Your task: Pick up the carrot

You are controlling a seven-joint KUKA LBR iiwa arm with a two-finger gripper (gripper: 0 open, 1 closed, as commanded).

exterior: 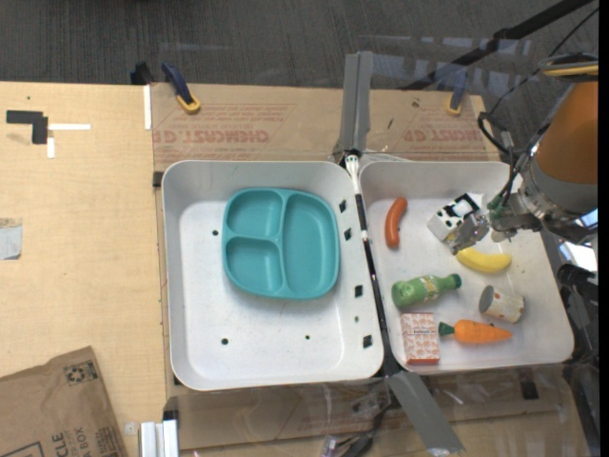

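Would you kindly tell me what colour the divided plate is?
Teal; the plate shows best in the camera view, in the left bin.

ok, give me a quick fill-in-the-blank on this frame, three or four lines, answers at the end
1. The teal divided plate sits in the ____ bin.
2. The carrot lies in the right bin, just right of the ____ box.
3. The tool hovers just above the ____, well away from the carrot.
4. The green bottle lies on its ____.

Missing words: left; pink; banana; side
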